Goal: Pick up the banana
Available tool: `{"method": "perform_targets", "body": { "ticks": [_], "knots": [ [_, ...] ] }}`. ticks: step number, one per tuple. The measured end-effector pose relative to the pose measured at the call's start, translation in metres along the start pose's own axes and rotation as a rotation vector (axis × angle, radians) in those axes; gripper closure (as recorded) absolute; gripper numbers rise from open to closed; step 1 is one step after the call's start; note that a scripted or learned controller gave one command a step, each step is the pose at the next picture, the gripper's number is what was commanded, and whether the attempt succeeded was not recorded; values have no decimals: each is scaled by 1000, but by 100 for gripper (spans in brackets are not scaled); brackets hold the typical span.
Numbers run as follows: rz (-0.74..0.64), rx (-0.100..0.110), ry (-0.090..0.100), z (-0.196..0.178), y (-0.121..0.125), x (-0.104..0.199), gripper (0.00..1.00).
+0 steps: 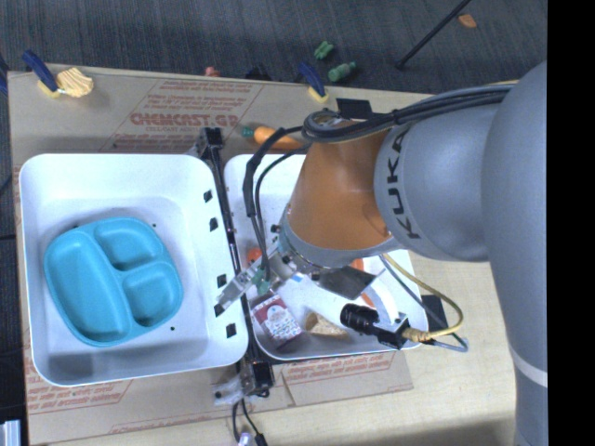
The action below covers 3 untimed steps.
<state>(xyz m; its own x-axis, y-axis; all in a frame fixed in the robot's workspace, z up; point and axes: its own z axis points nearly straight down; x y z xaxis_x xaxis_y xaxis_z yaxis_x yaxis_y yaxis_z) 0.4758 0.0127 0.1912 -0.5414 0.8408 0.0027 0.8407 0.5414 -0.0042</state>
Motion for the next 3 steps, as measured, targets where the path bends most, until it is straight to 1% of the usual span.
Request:
{"method": "perform_targets", "body": {
  "ticks": [1,2,3],
  "knots": [
    [-185,-2,-2,0,38,59,0],
    [-338,-14,-8,85,56,78,0],
    [-186,-6,-17,90,101,142,0]
  ]
}}
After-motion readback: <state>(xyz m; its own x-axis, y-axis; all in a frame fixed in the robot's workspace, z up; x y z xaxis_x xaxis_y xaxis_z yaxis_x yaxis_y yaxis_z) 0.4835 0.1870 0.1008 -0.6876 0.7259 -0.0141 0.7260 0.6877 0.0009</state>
